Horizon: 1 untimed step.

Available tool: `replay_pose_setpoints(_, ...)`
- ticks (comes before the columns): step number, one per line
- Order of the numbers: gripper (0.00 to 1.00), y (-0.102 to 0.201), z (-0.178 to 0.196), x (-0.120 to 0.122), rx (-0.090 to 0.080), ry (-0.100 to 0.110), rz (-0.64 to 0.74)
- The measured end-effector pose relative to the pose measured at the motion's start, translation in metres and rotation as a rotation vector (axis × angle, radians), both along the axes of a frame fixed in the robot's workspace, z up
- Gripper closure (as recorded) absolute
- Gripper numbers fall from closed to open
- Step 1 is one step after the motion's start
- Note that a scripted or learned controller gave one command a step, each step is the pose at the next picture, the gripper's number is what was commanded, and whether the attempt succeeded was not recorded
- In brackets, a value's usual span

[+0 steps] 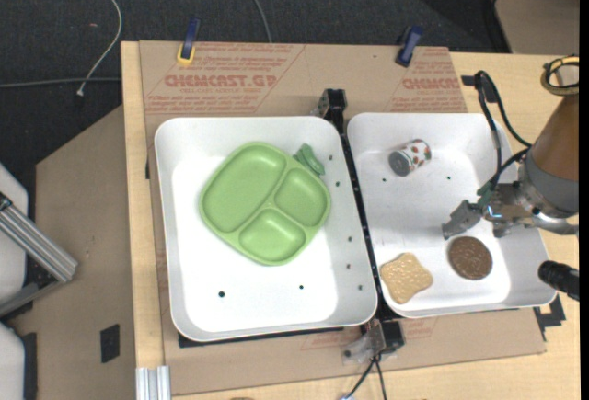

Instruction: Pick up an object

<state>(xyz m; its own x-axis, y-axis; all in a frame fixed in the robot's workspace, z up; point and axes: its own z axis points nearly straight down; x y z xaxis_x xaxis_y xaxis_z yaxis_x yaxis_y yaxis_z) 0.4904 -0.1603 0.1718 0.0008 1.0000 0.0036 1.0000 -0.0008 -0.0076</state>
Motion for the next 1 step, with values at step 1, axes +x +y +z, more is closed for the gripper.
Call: replay_pose_setpoints(1,0.00,-0.0031,-0.0617,0.0006,0.000,-0.002,0.000)
